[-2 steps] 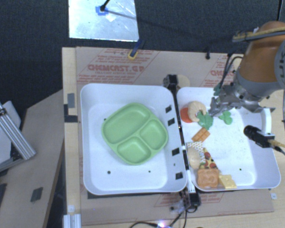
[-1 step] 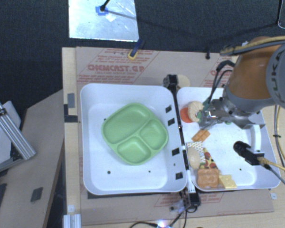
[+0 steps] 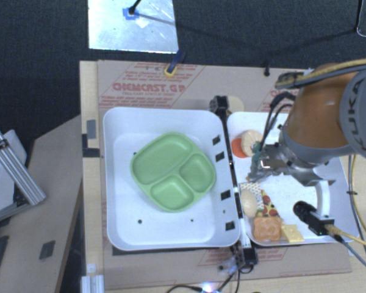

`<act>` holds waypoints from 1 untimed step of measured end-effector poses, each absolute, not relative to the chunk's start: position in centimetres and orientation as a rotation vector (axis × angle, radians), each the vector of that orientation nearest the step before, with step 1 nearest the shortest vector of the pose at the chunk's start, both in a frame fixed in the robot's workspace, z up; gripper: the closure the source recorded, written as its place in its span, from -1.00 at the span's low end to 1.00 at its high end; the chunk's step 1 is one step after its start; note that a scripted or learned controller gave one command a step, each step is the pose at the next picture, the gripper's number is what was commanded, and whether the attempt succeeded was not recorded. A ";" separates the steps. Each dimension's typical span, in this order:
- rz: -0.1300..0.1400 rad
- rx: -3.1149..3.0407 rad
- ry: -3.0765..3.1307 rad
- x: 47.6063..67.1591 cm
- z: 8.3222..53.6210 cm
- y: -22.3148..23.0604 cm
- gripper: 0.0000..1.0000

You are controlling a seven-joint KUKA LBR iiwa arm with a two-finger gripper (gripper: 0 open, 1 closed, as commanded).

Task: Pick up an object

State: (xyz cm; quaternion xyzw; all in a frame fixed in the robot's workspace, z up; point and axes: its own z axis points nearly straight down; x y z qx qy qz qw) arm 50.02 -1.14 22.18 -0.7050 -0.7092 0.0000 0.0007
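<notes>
Toy food in right bin, just below gripper

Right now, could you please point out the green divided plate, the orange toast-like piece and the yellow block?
green divided plate [image 3: 172, 171]: camera view, centre ridge.
orange toast-like piece [image 3: 267, 228]: camera view, middle.
yellow block [image 3: 292, 233]: camera view, top face.

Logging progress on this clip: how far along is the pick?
Done: the arm has reached over the right bin. In hand: the gripper sits low among the small items, beside the round piece; nothing visibly held. Left: grasp and lift. The green tray lies in the left bin.
</notes>
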 end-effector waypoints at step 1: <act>-0.003 -2.215 -2.230 49.8 23.3 1.1 1.00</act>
